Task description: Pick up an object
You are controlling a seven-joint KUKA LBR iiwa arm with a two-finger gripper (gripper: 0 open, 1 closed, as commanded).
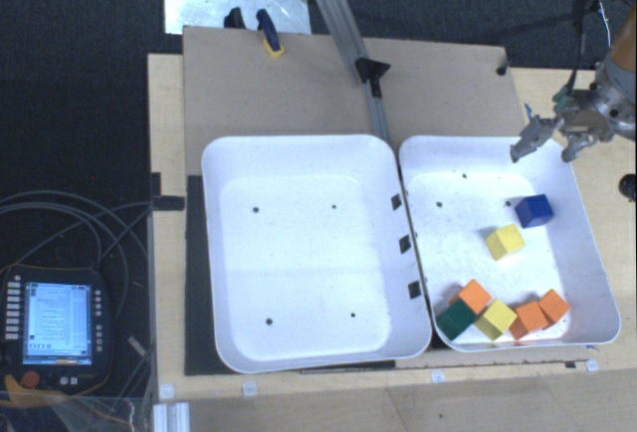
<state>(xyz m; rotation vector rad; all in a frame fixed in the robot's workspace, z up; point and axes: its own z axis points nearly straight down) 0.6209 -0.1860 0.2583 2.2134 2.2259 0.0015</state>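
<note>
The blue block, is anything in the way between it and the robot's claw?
Nothing visible is. The blue block sits by itself on the right bin's floor, and the gripper hangs above that bin's far right corner. The yellow block lies on the block's other side.

In the right bin [582, 221] you have seven small blocks. A blue block [534, 210] sits alone toward the far right side, with a yellow block [505, 241] just beside it on the near left, apart from it. The rest cluster along the near edge: a dark green block [456, 320] at the left, an orange block [475, 297] just behind it, a second yellow block [495, 319] touching both, then two more orange blocks [529, 317] [553, 305] close together at the right.
</note>
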